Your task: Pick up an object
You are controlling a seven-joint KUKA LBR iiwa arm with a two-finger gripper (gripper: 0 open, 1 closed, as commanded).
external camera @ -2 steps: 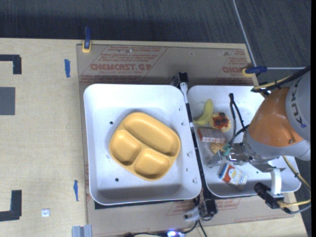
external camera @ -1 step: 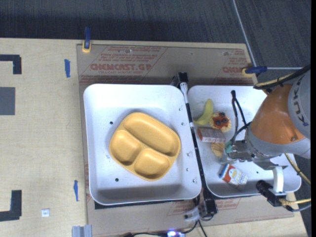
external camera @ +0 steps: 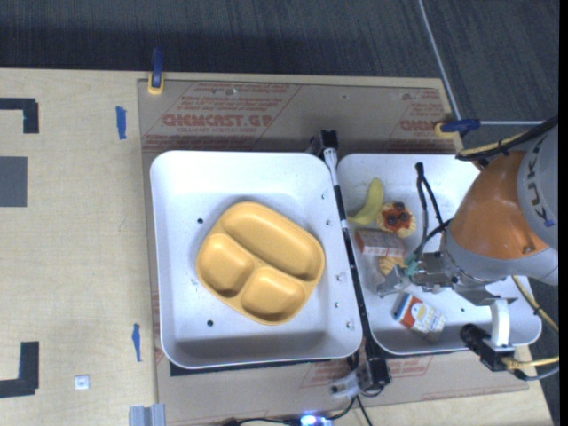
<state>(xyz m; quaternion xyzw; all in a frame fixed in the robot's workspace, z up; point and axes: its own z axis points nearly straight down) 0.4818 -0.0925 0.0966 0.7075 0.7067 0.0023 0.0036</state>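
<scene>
Overhead, light wood table (external camera: 71, 264) w/ black tape marks, blue tape bits; dark carpet floor (external camera: 266, 16) behind. Printed cardboard sheet (external camera: 266, 114) under two white bins. Left bin (external camera: 177, 193): yellow 3-compartment tray (external camera: 259, 261). Right bin (external camera: 524, 327): banana (external camera: 372, 201), colourful toy (external camera: 397, 217), red-white-blue packet (external camera: 417, 313), small carton (external camera: 380, 248). Gripper (external camera: 397, 278) low among items nr bin's left wall; jaws' state cannot be told.

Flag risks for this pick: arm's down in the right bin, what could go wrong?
1. The gripper sits among crowded items: a banana, small packets and a red-and-white carton. It may nudge neighbours or close on two things.
2. It works near the bin's left wall, so a finger might catch the rim.
</scene>
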